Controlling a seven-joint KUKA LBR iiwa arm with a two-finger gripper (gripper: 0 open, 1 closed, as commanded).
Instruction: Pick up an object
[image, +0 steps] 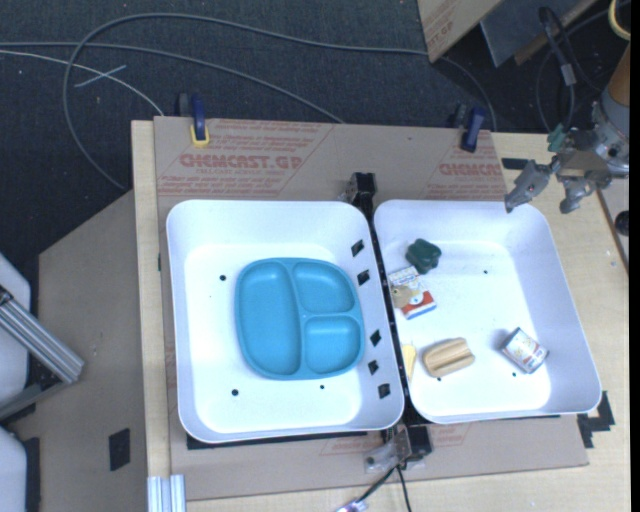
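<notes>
While the worktop (250, 150) carries two white bins side by side, the pick has hardly begun: nothing is lifted. Largest of all, the left bin (200, 250) holds a blue divided plate (299, 317). Beside it, the right bin (540, 290) holds every small candidate, each lying loose: a tan bread-like block (447, 356), a white and red carton (411, 297), a small can (523, 350) and a dark green lump (424, 254). Well apart from them, the pincer (547, 190) hangs over the bin's far right corner, fingers spread with nothing between them. Descent, closing and lifting are left. Much of the arm is cut off at the frame's edge, and the carton's print is too small to read.
</notes>
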